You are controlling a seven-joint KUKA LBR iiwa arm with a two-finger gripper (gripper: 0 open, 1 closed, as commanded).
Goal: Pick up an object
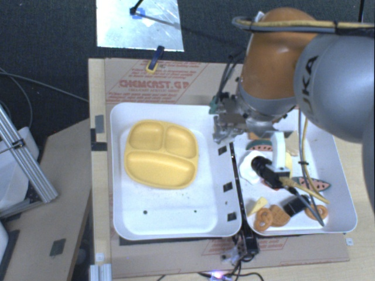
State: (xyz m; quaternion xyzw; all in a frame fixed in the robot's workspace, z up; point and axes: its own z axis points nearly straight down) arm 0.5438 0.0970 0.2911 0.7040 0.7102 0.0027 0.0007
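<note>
Gripper [225,127] hung over right bin [343,206], grip state impossible to tell. Pretzel [270,217], other toys lay unpicked; pick remained undone.

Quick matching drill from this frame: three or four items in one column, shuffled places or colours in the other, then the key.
Items:
1. yellow divided plate
2. pretzel toy
3. gripper
4. reflective sheet

Places:
A. dark floor beyond the bench
B. near edge of the right bin
C. over the rim shared by both bins, far end
D. middle of the left bin

Pairs: 1-D, 2-B, 3-C, 4-A
</note>
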